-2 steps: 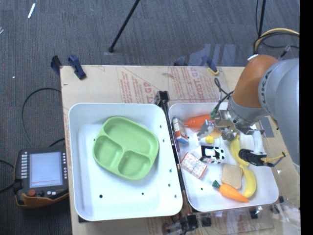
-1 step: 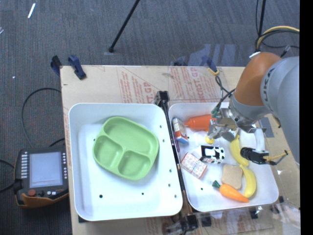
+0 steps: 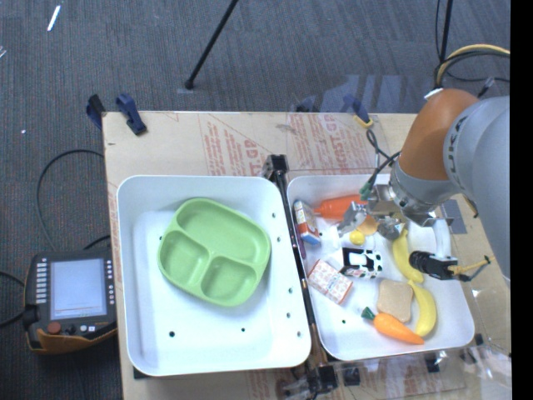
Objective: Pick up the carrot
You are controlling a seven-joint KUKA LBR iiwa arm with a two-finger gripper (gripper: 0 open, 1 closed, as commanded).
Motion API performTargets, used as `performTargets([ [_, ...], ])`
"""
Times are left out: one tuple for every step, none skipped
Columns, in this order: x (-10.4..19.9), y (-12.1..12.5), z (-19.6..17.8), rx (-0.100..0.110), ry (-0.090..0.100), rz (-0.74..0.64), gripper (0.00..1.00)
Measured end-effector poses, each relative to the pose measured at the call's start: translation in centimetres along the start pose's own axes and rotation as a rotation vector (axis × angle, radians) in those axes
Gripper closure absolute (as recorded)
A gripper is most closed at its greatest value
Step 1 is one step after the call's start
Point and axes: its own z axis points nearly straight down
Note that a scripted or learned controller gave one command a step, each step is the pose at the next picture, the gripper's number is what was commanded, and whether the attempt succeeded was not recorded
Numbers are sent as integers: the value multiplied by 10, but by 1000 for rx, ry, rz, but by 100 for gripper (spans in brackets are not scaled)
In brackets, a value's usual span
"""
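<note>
The carrot (image 3: 393, 327), orange with a small green top, lies near the front of the right bin (image 3: 462, 327), just below a slice of bread (image 3: 395, 299) and next to a banana (image 3: 416, 286). My gripper (image 3: 371, 222) hangs over the back middle of that bin, well behind the carrot. It stands open, with nothing between its fingers. A small yellow piece (image 3: 356, 237) lies right under it. A second orange tapered piece (image 3: 337, 207) lies just to the gripper's left.
The right bin also holds a black-and-white patterned item (image 3: 363, 262), a red-and-white box (image 3: 331, 281) and a small bottle (image 3: 303, 222). A green divided plate (image 3: 215, 251) sits in the left bin (image 3: 141, 307). A handheld control pendant (image 3: 71, 294) lies left of the bench.
</note>
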Motion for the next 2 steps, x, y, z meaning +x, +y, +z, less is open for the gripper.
performTargets([
  [20,6,21,-5,-3,110,0],
  [12,-21,21,-4,-1,219,0],
])
